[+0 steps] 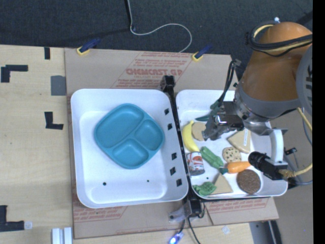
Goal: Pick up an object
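The right bin [193, 101] holds several toy foods: a yellow banana [189, 136], a green pea pod [212, 157], a small red-labelled can [196, 163], a speckled cookie [231, 154], an orange carrot [237, 166], a brown round patty [249, 181], a tan wedge [240, 140] and a green leafy piece [205, 188]. My gripper [213, 128] hangs low over the bin's middle, just right of the banana and above the pea pod. Nothing shows between its dark fingers.
The left bin [84, 105] holds a blue divided plate [129, 135]. A black divider [175, 136] runs between the bins. The grey and orange arm [271, 70] covers the right bin's far right side. Cardboard and a white cable [152, 32] lie behind.
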`<act>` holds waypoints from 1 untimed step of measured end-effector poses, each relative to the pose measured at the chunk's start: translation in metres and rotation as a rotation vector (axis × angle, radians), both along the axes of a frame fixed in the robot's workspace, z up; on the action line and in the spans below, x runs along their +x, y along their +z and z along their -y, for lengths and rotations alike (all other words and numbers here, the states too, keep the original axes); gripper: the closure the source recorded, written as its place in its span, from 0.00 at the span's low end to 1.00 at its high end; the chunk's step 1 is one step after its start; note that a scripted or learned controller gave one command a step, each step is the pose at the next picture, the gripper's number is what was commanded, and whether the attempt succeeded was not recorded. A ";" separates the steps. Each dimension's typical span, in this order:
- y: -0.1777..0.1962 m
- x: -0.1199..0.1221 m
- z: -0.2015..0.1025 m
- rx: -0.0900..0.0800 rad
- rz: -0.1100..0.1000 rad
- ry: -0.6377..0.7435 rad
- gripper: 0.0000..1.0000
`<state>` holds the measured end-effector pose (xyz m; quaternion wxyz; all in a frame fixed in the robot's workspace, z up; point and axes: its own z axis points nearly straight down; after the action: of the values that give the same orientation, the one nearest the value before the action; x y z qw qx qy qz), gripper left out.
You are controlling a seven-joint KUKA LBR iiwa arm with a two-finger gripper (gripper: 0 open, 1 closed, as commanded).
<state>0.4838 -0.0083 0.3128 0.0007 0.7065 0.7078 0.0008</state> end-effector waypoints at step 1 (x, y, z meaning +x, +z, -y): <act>-0.081 0.072 -0.007 -0.002 -0.007 0.000 1.00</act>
<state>0.5561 -0.0017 0.2322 -0.0012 0.7064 0.7079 -0.0024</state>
